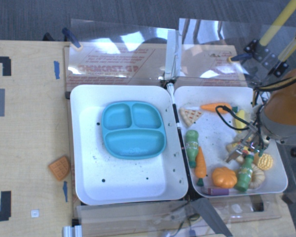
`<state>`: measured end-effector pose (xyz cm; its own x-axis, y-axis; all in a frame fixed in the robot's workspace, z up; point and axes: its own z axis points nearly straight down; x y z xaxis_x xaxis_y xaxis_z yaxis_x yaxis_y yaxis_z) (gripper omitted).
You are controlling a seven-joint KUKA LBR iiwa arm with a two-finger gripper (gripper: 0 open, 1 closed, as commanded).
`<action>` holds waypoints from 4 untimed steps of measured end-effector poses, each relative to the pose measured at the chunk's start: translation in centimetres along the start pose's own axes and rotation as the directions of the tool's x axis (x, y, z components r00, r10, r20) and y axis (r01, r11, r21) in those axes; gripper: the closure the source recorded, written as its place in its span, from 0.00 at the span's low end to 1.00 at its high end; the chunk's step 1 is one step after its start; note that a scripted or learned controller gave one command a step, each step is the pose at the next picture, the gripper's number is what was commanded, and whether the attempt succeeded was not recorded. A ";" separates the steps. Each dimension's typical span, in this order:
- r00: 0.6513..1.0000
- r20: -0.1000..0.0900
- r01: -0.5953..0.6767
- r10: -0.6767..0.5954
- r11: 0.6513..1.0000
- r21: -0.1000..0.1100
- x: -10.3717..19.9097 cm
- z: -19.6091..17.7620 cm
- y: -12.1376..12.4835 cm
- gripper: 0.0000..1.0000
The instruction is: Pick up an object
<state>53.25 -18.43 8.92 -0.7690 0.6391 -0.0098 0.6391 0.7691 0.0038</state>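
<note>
White bins: two shallow bins sit side by side on a pale wooden surface (24, 147); the left bin (86, 181) holds a plate, the right bin (281, 181) holds toy food.
Blue plate: a plate (133, 130) with three compartments lies flat in the middle of the left bin.
Arm: the grey arm with its orange band (285, 107) comes in from the right, over the right bin's far right side.
Gripper: the gripper (245, 149) points down and to the left, low among the toys at the right of the right bin; I cannot tell how its fingers are set.
Toys near the gripper: a corn cob (264, 161) lies just beside it, a green bottle (244, 178) and an orange fruit (224, 177) sit just in front of it.
Other toys: a carrot (201, 163) and a second green bottle (191, 143) lie near the bin's left wall; a waffle wedge (191, 115) and a long carrot (214, 107) lie toward the back.
Outside the bins: a small brown waffle (59, 168) lies on the surface, left of the left bin.
</note>
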 end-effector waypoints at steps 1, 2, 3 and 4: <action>0.995 -0.001 -0.101 0.101 0.995 -0.003 -3.2 0.1 8.2 0.00; 0.984 -0.012 -0.179 0.179 0.984 -0.004 -2.2 0.1 -1.7 0.00; 0.966 -0.003 -0.260 0.260 0.966 -0.003 -4.8 0.2 8.6 0.00; 0.919 -0.015 -0.393 0.394 0.918 0.046 -6.1 0.2 12.2 0.00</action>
<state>65.75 -12.93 8.86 -0.4547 0.8906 0.0072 0.8898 0.4546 -0.0389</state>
